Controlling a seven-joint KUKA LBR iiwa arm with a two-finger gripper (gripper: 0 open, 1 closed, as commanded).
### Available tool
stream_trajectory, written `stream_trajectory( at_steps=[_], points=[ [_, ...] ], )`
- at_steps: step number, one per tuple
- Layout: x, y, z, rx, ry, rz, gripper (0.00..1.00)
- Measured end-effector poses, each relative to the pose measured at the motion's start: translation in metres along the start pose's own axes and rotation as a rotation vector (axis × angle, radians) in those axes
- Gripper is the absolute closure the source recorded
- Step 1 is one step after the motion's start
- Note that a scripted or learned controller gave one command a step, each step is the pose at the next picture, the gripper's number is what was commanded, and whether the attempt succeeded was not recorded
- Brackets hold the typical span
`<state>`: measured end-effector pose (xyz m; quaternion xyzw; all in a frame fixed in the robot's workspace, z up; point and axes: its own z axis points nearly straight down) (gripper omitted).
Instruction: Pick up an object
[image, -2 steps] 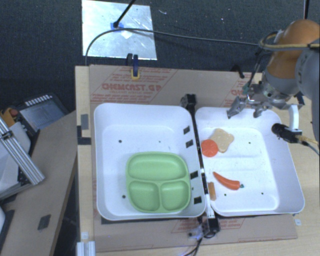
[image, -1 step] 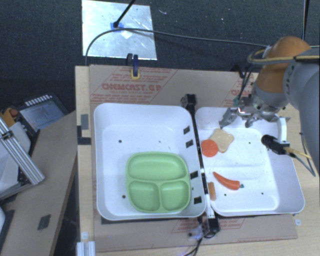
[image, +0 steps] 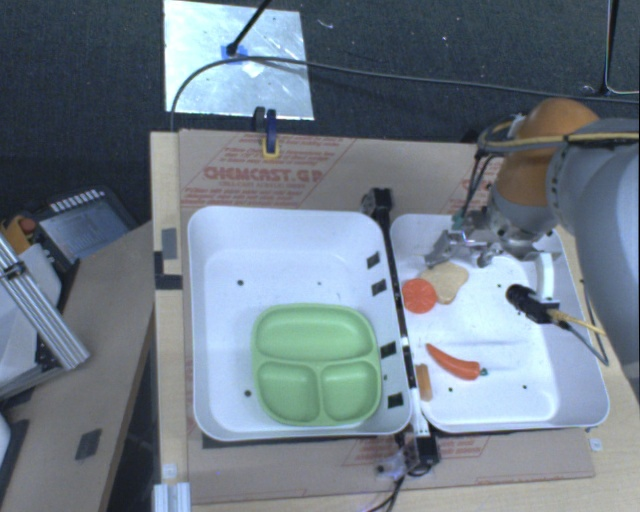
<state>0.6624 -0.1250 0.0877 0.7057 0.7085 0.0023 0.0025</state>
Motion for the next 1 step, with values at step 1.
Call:
stream_trajectory(
  at_steps=[1],
  points=[
    [0.0003, 0.0021, -0.0134, -0.006, -0.001, -0.003, 1.00]
  ],
)
